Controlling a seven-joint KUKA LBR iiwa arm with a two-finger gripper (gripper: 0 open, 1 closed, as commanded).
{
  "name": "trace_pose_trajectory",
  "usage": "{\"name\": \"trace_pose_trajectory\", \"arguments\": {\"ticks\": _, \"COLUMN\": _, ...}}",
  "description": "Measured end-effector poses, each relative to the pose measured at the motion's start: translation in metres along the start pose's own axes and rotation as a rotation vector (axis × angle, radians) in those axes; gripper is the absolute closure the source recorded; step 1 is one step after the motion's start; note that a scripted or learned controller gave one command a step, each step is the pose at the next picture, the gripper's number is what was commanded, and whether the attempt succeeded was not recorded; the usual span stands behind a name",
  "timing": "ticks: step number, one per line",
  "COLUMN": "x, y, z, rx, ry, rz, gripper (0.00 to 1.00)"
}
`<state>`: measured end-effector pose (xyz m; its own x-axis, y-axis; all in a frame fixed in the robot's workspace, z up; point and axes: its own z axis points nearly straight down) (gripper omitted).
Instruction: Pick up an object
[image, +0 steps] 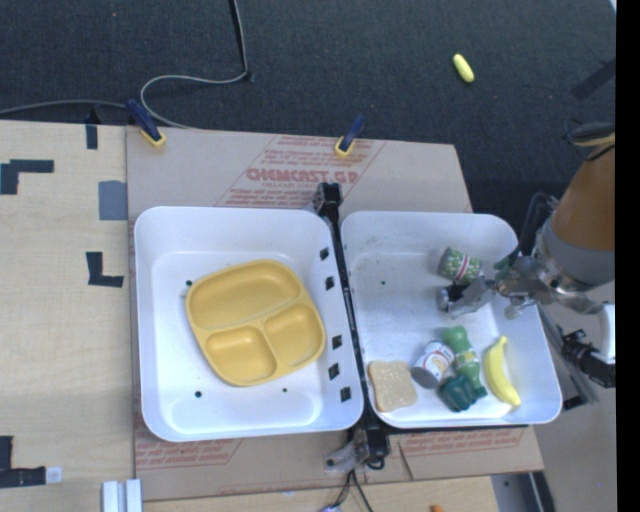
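My gripper (457, 296) reaches in from the right and hovers low over the middle of the right bin (400, 240). Just behind it lies a green and white can (459, 263) on its side. In front of it sit a light green bottle (458, 343), a small red-labelled can (434, 361) and a dark green toy (462, 391). A yellow banana (499, 372) lies by the bin's right wall. A slice of bread (391, 385) rests at the front left corner. Nothing shows between the gripper's tips.
The left bin (160, 300) holds a yellow divided plate (256, 320). A black divider (338, 300) runs between the bins. Cardboard (290, 170) lies under both, held by yellow and blue clamps (350, 136).
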<state>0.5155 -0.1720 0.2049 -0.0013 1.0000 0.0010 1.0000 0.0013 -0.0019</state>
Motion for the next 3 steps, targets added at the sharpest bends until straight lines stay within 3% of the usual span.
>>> {"name": "trace_pose_trajectory", "arguments": {"ticks": 1, "x": -0.047, "y": -0.029, "z": 0.112, "rx": -0.001, "ry": 0.0, "rz": 0.0, "gripper": 0.0}}
{"name": "trace_pose_trajectory", "arguments": {"ticks": 2, "x": -0.046, "y": -0.029, "z": 0.103, "rx": 0.0, "ry": 0.003, "rz": 0.0, "gripper": 1.0}}
{"name": "trace_pose_trajectory", "arguments": {"ticks": 3, "x": 0.023, "y": 0.047, "z": 0.091, "rx": -0.001, "ry": 0.0, "rz": -0.001, "gripper": 1.0}}
